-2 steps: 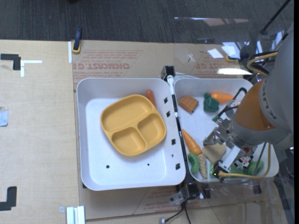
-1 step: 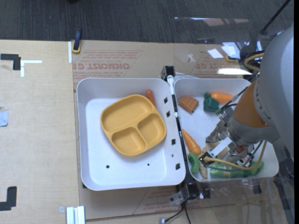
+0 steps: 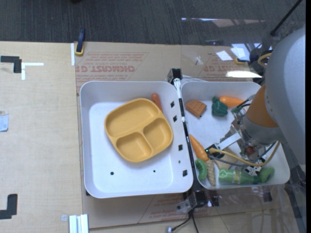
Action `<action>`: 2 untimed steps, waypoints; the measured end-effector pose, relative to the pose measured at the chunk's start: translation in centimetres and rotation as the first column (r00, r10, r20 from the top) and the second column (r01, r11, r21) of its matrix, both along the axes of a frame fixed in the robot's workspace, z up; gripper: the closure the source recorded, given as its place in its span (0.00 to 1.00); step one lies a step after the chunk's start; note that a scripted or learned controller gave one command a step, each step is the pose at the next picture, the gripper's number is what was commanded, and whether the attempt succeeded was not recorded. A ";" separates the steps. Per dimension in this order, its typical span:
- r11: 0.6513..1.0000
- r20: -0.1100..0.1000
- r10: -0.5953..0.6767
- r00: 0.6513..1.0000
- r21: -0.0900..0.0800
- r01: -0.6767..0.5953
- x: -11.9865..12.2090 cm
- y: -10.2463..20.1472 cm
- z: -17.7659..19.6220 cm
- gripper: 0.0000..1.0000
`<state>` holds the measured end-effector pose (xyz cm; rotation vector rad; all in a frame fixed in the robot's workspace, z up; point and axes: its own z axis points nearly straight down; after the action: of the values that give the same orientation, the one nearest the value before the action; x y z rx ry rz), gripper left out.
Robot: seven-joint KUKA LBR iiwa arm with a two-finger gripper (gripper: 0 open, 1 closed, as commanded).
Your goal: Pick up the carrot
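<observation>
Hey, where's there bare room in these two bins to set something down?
Left bin: bare floor between the yellow plate and the near wall, plus a strip along its outer wall. Right bin: a small patch between the waffle piece and the carrot at the divider. Crowded: the right bin's near end, green toys under the arm.

i see a dark grey carpet floor (image 3: 146,8) running across 12 o'clock. the pale wood table (image 3: 39,154) fills 9 o'clock. a brown cardboard sheet (image 3: 112,62) lies on it mid-view, with a blue-and-yellow clamp (image 3: 79,41) at 11 o'clock and bright glare (image 3: 243,73) at 2 o'clock.
</observation>
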<state>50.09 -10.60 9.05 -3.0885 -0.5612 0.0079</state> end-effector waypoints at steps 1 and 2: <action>0.993 0.001 0.120 0.993 -0.001 -0.120 4.3 1.7 10.0 0.00; 0.989 -0.004 -0.150 0.989 0.000 0.150 6.3 -1.8 0.0 0.00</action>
<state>56.38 -12.40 9.03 -3.1210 -0.3271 0.0139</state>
